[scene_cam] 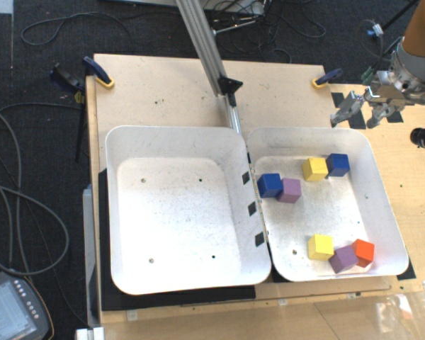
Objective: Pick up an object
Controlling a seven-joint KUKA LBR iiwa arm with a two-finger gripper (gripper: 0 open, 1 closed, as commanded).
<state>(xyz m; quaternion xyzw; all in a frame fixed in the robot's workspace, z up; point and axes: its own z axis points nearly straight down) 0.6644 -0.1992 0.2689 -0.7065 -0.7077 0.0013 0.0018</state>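
Pale wooden bench top (170, 94) at frame centre, two shallow white plastic bins side by side on it, left bin (120, 275), right bin (382, 211), blue-and-yellow clamps (98, 73) at its upper corners

No text, label, brand, number or sign can be read anywhere. The screen of the handheld pendant (6, 310) at the lower left is a pale blur with no legible characters, and the small black tabs (252, 207) along the seam between the two bins carry no readable marks.
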